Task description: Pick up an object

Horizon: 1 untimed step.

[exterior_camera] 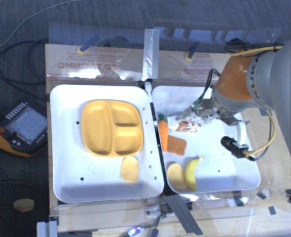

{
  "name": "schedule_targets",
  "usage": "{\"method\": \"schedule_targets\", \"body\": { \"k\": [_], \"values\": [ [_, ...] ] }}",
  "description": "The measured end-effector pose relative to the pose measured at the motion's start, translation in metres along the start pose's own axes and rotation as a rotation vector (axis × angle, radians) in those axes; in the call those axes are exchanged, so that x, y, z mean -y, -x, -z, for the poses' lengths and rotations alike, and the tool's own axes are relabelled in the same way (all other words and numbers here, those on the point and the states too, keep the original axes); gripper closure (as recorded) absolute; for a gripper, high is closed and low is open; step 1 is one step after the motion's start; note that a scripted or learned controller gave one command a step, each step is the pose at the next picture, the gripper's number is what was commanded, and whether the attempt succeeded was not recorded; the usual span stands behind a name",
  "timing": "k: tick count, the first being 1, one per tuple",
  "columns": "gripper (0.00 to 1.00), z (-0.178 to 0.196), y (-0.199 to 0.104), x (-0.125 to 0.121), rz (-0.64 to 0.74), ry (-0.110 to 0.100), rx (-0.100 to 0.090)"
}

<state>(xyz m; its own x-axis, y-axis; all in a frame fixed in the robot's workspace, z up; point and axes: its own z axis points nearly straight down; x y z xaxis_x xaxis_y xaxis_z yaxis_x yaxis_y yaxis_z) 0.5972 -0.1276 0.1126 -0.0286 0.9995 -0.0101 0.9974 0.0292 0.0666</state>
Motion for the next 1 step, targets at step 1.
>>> {"method": "schedule_targets", "body": {
  "k": [1],
  "values": [
    [0.0,0.0026,-0.0149,0.0521,0.249,-0.064,-0.017]
  ]
}}
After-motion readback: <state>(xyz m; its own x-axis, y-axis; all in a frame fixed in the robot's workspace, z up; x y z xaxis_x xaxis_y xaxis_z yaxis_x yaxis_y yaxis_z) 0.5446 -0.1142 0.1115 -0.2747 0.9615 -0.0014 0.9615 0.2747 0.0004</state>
